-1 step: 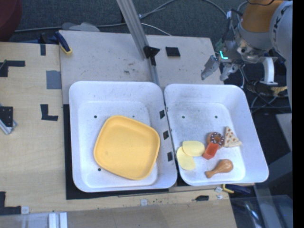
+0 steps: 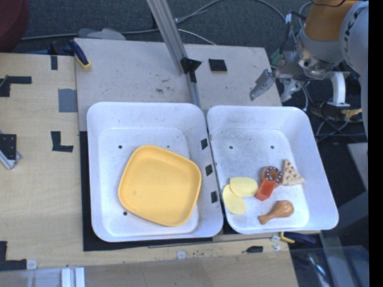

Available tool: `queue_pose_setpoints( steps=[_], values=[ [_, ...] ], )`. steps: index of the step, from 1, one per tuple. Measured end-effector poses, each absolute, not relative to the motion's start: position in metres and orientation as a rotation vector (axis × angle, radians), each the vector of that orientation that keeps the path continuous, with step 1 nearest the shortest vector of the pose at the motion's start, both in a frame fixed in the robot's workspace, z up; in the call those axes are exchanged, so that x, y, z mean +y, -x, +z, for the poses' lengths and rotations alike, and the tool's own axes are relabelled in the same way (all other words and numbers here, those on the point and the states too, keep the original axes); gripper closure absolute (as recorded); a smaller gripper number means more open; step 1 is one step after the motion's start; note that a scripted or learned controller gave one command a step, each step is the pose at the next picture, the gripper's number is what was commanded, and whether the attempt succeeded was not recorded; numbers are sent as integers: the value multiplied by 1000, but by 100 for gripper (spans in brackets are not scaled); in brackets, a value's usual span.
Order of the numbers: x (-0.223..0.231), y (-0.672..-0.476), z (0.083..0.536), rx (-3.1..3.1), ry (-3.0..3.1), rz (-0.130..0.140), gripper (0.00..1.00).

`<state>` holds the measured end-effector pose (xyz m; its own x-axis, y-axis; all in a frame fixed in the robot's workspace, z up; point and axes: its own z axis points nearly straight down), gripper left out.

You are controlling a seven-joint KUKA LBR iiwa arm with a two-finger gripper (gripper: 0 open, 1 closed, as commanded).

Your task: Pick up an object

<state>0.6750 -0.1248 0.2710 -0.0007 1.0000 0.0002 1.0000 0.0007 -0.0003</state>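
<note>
Small toy foods clustered at the near end of the right shallow white bin point(image 2: 299, 121): two pale yellow oval slices point(image 2: 239, 193) overlapping near the bin's left wall, a red block point(image 2: 266, 189) just right of them, a brown sprinkled doughnut point(image 2: 271, 173) touching the block's far end, a tan triangular wedge point(image 2: 291, 173) beside the doughnut on the right, and a brown drumstick point(image 2: 277, 210) nearest of all, lying slantwise. All well apart from the two-finger gripper point(image 2: 276, 85), which hangs above and beyond the far rim of that bin, toward the right. Nothing between the fingers point(image 2: 261, 86); one grey finger plainly seen, pointing down and left, the other hard to make out against the clutter, so cannot tell how wide apart. Grey arm with orange band point(image 2: 332, 5) at the far right corner, cables point(image 2: 335, 109) trailing beneath it. In the left white bin point(image 2: 105, 121), a yellow rounded-square plastic plate point(image 2: 160, 185), lying flat. Between the bins at the far side, a slanted grey metal pole point(image 2: 170, 31). Beneath everything, a pale wooden bench point(image 2: 36, 160) with black tape marks.
</note>
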Motion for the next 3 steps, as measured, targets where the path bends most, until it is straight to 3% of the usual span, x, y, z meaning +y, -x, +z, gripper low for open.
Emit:
queue_pose_setpoints(
  steps=[1, 3],
  values=[
    [-129, -678, 226, -2220, 2219, 5, 0],
    [-124, -663, 115, -2219, 2218, 6, 0]
  ],
)
